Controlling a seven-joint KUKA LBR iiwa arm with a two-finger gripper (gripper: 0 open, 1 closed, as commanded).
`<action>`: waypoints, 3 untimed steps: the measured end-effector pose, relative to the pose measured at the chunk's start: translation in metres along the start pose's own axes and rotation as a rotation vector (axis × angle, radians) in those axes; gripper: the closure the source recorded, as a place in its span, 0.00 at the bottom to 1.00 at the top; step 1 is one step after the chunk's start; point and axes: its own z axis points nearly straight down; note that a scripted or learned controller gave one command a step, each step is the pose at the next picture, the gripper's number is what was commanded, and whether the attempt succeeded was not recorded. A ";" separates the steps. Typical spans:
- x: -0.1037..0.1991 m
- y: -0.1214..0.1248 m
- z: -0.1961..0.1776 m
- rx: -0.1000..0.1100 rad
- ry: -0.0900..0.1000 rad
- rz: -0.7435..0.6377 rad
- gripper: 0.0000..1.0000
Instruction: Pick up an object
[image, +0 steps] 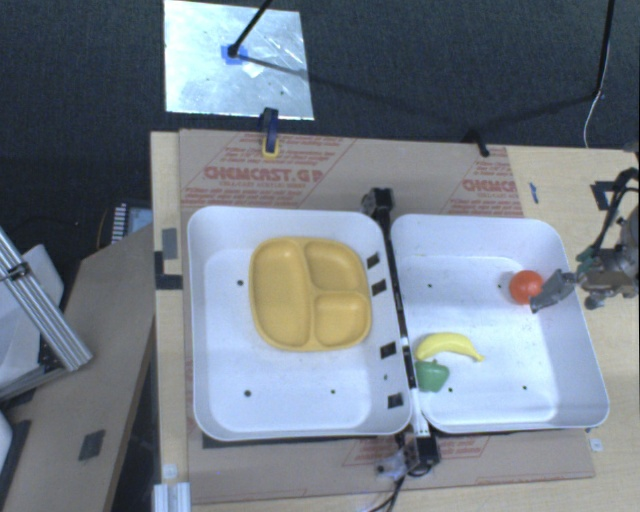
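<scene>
Orange ball (524, 287): in right bin (480, 245), near far-right wall, touching or just beside tool (553, 290). Tool state: cannot tell. Probably light, smooth, rigid, prone to rolling. Grip across widest part. Alternatives: banana (449, 346), green piece (432, 376).

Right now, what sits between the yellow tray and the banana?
In the camera view, the divided yellow tray and the banana are parted by bare white floor and the bins' adjoining rims.
</scene>
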 end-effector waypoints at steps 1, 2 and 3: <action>0.001 0.003 -0.007 -0.012 -0.003 -0.004 0.00; 0.009 0.008 0.051 -0.010 -0.002 -0.003 0.00; 0.003 0.003 0.110 -0.009 -0.002 -0.001 0.00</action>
